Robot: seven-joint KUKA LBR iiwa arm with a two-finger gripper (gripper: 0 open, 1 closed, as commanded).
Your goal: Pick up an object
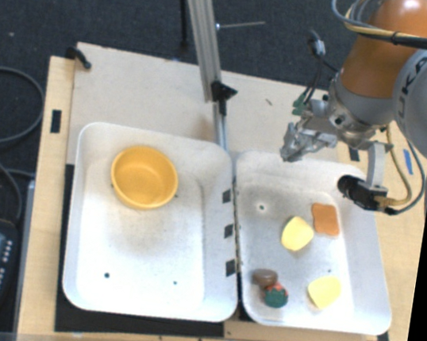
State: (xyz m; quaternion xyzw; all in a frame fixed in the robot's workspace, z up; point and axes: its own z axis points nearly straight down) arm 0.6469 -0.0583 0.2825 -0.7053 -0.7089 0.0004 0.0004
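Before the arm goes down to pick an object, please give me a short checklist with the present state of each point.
1. Gripper raised above the far edge of the right bin, touching no object: ok.
2. Nothing held between its fingers: cannot tell, too small and blurred.
3. Objects in the right bin: orange block, two yellow pieces, brown object, green object: ok.
4. Orange block and upper yellow piece lie very close; brown and green objects touch: not ok for a clean grasp.
5. Lower yellow piece stands apart: ok.
6. Yellow bowl in the left bin, out of the way: ok.
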